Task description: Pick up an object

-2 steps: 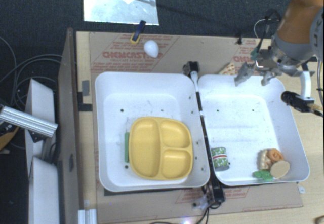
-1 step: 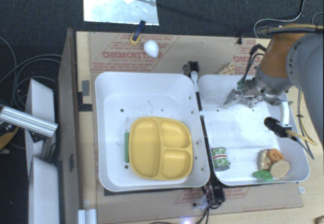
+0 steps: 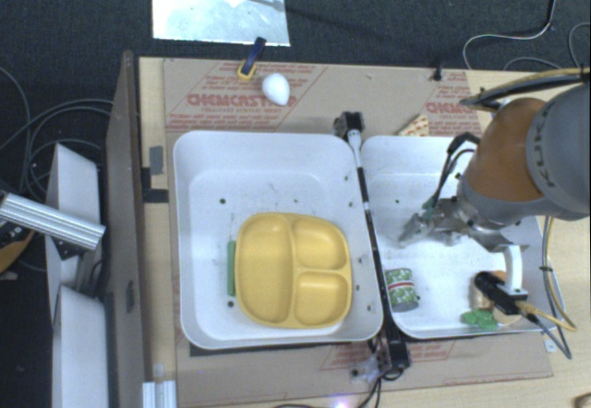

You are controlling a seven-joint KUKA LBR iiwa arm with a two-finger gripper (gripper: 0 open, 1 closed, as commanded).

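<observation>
Left bin [image 3: 199, 212]: yellow divided tray [image 3: 294, 269] lying at centre, green stick [image 3: 231, 269] touching its 9 o'clock edge. Right bin [image 3: 392, 166]: small green-and-white packet [image 3: 401, 289] at its 7 o'clock corner, just beside the divider. Gripper [image 3: 413, 229] hovering above mid-bin, nothing seen between its tips; open or clenched, cannot tell. Packet at roughly 6 o'clock from the gripper, near, long axis running 12 to 6. Likeliest target, judging by closeness.
</observation>
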